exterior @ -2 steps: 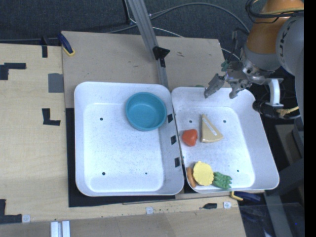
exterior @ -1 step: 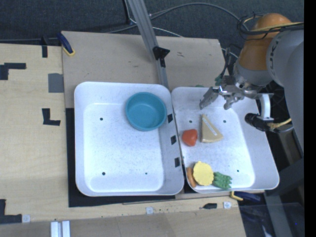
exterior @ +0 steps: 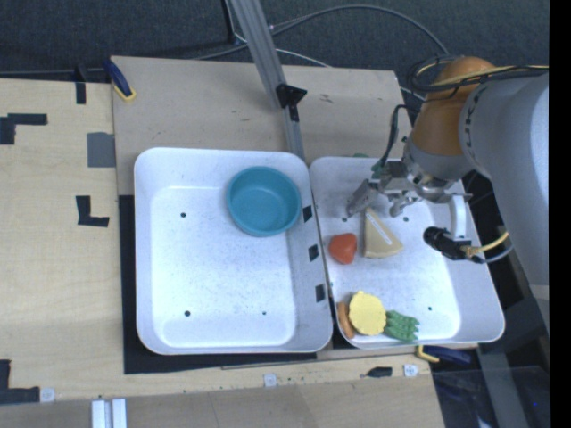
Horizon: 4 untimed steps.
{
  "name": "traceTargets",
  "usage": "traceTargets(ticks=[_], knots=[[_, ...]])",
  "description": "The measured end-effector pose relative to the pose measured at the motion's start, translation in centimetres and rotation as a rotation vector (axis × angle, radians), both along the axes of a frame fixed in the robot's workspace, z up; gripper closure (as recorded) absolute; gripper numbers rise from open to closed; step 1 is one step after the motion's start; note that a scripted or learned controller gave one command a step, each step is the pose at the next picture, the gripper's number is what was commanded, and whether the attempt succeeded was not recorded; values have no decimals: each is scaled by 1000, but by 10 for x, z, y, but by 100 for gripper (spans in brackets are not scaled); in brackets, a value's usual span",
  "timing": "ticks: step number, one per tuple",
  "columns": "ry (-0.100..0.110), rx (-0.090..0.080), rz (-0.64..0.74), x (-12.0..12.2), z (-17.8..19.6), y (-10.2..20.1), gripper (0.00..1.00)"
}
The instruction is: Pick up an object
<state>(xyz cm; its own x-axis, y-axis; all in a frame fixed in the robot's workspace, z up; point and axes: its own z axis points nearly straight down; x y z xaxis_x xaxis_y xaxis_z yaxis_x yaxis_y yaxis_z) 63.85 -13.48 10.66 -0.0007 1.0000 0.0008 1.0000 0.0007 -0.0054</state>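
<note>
A pale wooden table carries two shallow white bins side by side on a dark mat, with dark carpet beyond its far edge. Strips of black tape mark the wood on the left, and a grey metal post slants down from the top to the gap between the bins. The left bin holds a blue bowl near its far right corner. The right bin holds the small things: a cream wedge shaped like a slice of cheese lies near the middle, a red-orange tomato sits just beside it on the left, and near the front edge a yellow round piece lies against a green leafy piece.

The grey arm reaches in from the right, its orange band above the wrist, bending down over the far part of the right bin. The hand hangs low just beyond the wedge's point, its two dark fingers spread apart with nothing between them. A black cable loops behind the arm.
</note>
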Motion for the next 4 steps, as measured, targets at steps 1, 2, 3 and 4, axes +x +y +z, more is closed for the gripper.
traceTargets(ticks=[1, 2, 3, 4], knots=[[-5, 0, 1, 1, 13, 0, 100], [-9, -2, 0, 9, 71, -5, 100], [-8, -1, 0, 9, 118, -5, 100], [-5, 0, 3, 13, 109, 50, 100]])
